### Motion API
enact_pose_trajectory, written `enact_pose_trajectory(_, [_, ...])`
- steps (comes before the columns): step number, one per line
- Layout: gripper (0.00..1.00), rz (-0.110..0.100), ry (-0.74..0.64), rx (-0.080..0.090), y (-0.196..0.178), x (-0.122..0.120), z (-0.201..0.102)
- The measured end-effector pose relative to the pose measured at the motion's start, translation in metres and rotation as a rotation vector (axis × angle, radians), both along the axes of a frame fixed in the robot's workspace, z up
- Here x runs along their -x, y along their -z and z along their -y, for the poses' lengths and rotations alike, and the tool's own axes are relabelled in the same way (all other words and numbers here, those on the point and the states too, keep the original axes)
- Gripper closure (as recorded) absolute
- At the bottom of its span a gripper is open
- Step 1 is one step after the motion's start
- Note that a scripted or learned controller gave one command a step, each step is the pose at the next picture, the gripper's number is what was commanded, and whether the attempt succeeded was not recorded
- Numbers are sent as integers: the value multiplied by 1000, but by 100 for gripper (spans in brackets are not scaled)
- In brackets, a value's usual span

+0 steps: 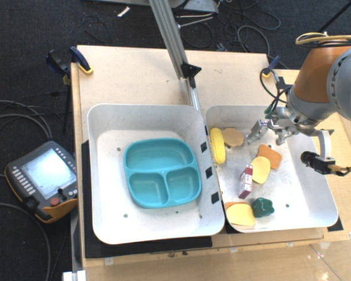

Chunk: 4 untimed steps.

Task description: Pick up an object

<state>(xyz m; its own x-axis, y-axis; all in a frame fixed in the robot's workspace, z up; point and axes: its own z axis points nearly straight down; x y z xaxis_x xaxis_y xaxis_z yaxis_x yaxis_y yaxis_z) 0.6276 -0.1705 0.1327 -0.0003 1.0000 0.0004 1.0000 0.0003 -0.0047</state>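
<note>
My gripper [267, 136] hangs over the back of the right bin [316, 206], open, with nothing between its fingers. Just left of it lie a tan round piece [233, 137] and a yellow banana [217, 145] against the bin's left wall. Directly below the gripper sit an orange block [269, 156] and a yellow piece [260, 170]. A red and white packet [245, 181] lies beside them. Near the front are a green pepper [261, 206] and a yellow slice [241, 215].
The left bin [105, 151] holds a teal divided plate [162, 172]. A slanted metal pole [171, 31] crosses the back of the bench above the wall between the bins. A teach pendant [42, 180] lies on the floor to the left.
</note>
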Motion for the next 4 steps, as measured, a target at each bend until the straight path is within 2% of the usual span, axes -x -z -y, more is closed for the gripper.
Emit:
enact_pose_trajectory(1, [100,6,-1,2,-14,-2,0])
enact_pose_trajectory(2, [100,11,-1,2,-57,-5,3])
enact_pose_trajectory(3, [100,9,-1,1,-75,-6,3])
enact_pose_trajectory(4, [100,4,-7,-1,-74,5,-45])
